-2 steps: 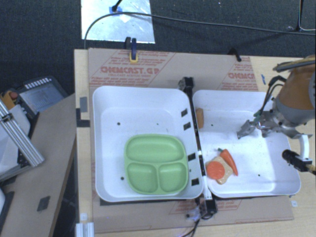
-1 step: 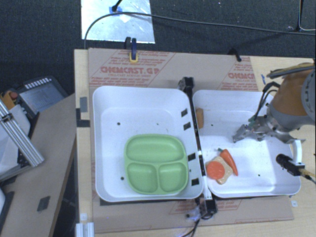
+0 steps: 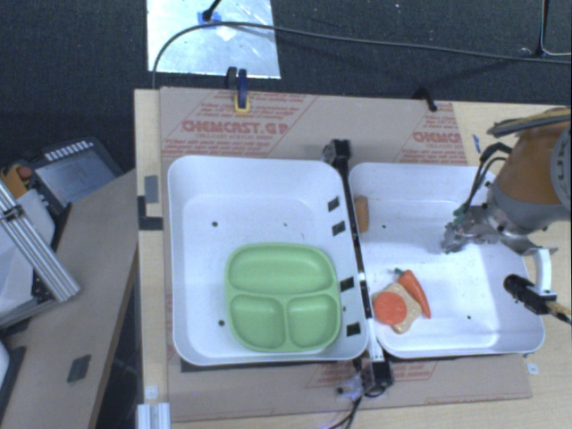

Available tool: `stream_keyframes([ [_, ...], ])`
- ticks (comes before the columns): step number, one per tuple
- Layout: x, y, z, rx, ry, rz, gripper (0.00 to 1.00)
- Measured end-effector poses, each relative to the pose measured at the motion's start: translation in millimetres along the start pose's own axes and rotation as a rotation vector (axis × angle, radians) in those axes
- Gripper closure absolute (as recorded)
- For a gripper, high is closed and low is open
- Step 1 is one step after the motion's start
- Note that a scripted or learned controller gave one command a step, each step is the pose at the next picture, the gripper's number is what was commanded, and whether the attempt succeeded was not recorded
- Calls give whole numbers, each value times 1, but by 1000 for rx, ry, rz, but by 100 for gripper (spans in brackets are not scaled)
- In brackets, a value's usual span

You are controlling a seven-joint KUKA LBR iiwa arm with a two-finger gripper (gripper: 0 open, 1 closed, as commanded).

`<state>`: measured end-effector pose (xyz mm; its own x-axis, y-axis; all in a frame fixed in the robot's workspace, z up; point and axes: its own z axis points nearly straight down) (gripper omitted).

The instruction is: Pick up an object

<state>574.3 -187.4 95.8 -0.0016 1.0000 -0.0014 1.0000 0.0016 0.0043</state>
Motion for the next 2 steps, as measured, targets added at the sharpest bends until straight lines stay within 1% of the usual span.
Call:
stream_keyframes([
  [1,4,3,-64,-4,-1,-3,100],
  [2,3,-5,-120,-3,-1,-2,100],
])
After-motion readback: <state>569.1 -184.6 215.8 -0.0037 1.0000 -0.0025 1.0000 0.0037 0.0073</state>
